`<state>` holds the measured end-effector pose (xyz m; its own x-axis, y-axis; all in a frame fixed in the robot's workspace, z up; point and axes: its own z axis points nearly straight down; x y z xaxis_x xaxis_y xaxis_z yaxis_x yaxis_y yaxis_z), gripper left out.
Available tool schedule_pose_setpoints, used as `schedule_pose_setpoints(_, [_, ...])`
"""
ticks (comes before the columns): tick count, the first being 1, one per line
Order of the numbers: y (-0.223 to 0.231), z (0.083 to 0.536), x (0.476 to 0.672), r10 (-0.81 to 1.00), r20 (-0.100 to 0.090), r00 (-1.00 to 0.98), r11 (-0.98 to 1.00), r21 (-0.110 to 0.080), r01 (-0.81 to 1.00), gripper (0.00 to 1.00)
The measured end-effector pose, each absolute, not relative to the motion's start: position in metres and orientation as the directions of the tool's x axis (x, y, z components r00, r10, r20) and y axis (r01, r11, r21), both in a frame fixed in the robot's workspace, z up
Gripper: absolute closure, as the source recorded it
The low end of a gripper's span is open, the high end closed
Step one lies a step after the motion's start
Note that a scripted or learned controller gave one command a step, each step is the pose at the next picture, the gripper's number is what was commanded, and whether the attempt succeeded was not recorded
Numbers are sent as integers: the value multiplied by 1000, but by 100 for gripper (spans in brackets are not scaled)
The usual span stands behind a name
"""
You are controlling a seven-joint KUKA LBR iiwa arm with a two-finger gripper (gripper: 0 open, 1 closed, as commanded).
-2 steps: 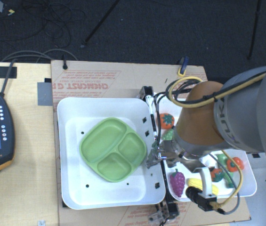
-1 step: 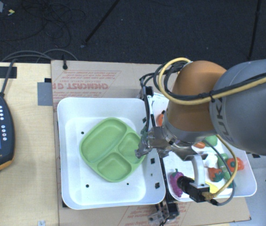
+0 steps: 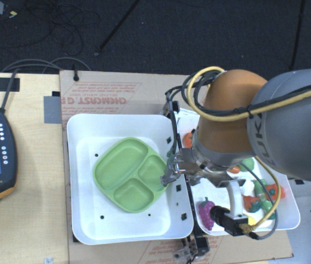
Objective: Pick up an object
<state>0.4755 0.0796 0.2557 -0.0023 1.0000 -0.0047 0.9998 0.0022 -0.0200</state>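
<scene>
Arm (image 3: 229, 120), orange band uppermost, reaches in from the right and covers much of the right bin (image 3: 294, 216). Gripper (image 3: 173, 173) sits low at the wall between the bins, over the right edge of the green divided plate (image 3: 126, 175) in the left bin (image 3: 83, 202). Apart or together: cannot tell. Plate lies flat; nothing seen held. Purple toy (image 3: 206, 213) is near-left in the right bin, apart from the gripper. Judgement: the rim is thin, so straddle it squarely, close fully before lifting, and mind the bin wall just beside.
</scene>
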Motion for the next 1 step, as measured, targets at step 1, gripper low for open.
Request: schedule_pose_setpoints(1, [78,262,476,1000,-7,-3,3,-31,1000,100])
